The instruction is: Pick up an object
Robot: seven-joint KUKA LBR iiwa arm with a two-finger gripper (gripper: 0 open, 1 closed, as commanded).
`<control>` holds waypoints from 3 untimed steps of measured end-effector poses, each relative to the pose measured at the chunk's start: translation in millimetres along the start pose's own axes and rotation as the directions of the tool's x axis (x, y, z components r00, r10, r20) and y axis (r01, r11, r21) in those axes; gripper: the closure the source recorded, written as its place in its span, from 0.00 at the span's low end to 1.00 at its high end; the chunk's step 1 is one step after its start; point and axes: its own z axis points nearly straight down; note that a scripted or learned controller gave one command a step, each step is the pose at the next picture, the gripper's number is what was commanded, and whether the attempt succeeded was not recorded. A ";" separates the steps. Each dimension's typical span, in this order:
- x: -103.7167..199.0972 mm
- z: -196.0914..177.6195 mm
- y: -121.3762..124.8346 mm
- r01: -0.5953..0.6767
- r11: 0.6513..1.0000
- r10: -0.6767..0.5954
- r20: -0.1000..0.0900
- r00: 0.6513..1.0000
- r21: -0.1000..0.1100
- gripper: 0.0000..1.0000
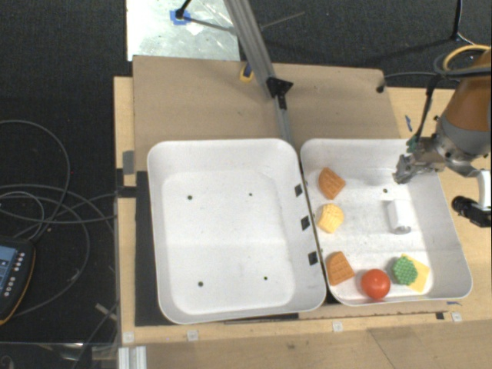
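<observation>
The gripper (405,167) hangs over the upper right part of the right bin (361,154), near its far rim, and nothing shows between its tips. From this slanted view I cannot tell whether it is open or closed; it is small and dark against the white.

The candidates all lie in the right bin. A white cylinder (398,214) lies nearest, just below the gripper. An orange piece (331,182) and a yellow corn-like piece (330,218) sit along the left side, close to the wall shared with the left bin (231,156). Along the near edge lie another orange piece (339,267), a red tomato (375,284) and a green-and-yellow piece (409,270), the last two almost touching.

The main risks, as I judge them:
- The cylinder is white on white and round, so it may roll away or squirt out from a closing grasp.
- The tomato can roll if struck off-centre, and a descent there may nudge its green-and-yellow neighbour or catch both.
- Pieces near the walls leave little room for a fingertip, which may strike the bin and shift it on the bench (192,98).
- A straight descent from where the gripper hangs now probably meets bare bin floor.
</observation>
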 end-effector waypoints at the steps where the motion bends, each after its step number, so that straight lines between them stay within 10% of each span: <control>1: -1.4 -48.8 -6.4 -0.002 1.000 0.002 0.001 1.000 -0.002 1.00; 3: 7.5 -117.3 0.0 0.004 1.000 -0.004 0.000 1.000 0.000 1.00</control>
